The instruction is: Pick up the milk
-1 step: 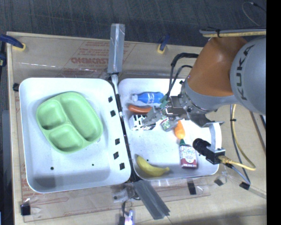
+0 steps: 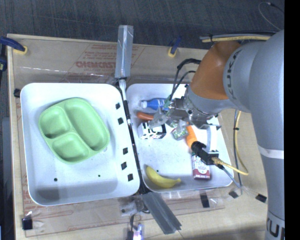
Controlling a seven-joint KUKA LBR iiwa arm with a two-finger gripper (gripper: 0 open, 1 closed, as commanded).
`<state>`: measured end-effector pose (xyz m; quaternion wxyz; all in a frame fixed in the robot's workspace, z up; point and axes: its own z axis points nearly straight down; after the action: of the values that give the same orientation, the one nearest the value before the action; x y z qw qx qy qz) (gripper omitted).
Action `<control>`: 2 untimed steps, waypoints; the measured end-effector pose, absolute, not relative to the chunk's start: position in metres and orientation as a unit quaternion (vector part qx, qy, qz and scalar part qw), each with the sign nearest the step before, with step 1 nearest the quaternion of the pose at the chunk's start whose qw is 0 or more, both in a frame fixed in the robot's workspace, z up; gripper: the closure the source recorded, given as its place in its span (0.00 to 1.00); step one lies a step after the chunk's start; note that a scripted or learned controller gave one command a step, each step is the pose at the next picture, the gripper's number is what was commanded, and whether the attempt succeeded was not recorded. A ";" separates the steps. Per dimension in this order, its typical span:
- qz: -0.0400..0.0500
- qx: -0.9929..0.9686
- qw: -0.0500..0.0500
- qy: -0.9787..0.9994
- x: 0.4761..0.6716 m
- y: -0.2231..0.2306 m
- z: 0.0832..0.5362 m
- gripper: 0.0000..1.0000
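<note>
The desk (image 2: 65,59) carries two shallow white bins side by side. The left bin (image 2: 35,184) holds a green divided plate (image 2: 74,129), lying flat toward its 10 o'clock part.

The grey arm (image 2: 240,79), with its orange band, reaches in from 3 o'clock over the right bin (image 2: 170,156). The gripper (image 2: 166,120) hangs low over the upper middle of that bin. From this slant its lower end is a cluster of metal parts, and I cannot tell whether it is open or closed, nor whether it touches anything.

The milk (image 2: 152,130), a small carton with a black-and-white pattern, lies on the floor of the right bin toward 9 o'clock, close to the dividing wall. It is just beside the gripper, at the gripper's 8 o'clock.

A blue bottle (image 2: 151,104) lies at the bin's 11 o'clock, and an orange stick-shaped thing (image 2: 144,115) lies just below it, at 12 o'clock from the milk. A banana (image 2: 162,178) lies along the 6 o'clock edge of the bin, well apart from the milk. A red-and-white carton (image 2: 201,169) lies toward 5 o'clock, near the right wall.
</note>
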<state>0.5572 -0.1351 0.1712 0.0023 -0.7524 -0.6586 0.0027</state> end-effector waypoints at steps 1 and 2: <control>-0.007 -0.818 -0.008 -0.576 0.621 -0.116 0.111 0.00; -0.010 -0.858 -0.013 -0.513 0.548 -0.193 0.106 0.00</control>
<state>0.5481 -0.1927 0.1056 -0.0131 -0.8584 -0.5127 -0.0096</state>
